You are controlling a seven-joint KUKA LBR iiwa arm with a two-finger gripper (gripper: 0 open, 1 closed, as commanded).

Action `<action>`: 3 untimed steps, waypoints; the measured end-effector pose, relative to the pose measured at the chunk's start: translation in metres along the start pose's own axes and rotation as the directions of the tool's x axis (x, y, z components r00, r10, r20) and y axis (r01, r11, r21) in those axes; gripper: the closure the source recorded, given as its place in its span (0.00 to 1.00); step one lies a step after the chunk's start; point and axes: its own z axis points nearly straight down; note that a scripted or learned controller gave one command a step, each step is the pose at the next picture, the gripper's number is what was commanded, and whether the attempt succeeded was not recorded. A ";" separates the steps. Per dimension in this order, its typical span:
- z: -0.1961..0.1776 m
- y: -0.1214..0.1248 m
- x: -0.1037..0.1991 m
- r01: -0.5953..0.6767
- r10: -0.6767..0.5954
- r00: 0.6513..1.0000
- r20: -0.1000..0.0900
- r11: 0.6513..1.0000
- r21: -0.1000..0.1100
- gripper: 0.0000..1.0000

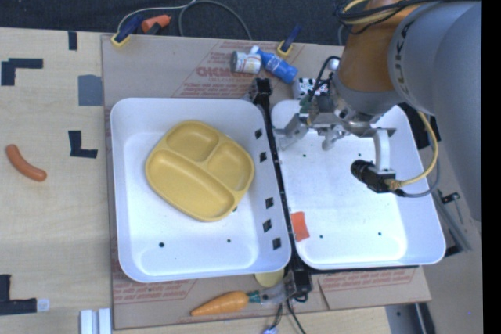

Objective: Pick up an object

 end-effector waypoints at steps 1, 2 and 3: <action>0.028 0.062 -0.110 -0.005 0.005 1.000 0.004 1.000 -0.006 0.00; 0.102 0.017 -0.055 0.001 -0.001 1.000 0.003 1.000 -0.002 0.00; 0.098 0.071 -0.060 0.001 -0.001 1.000 0.002 1.000 -0.005 0.00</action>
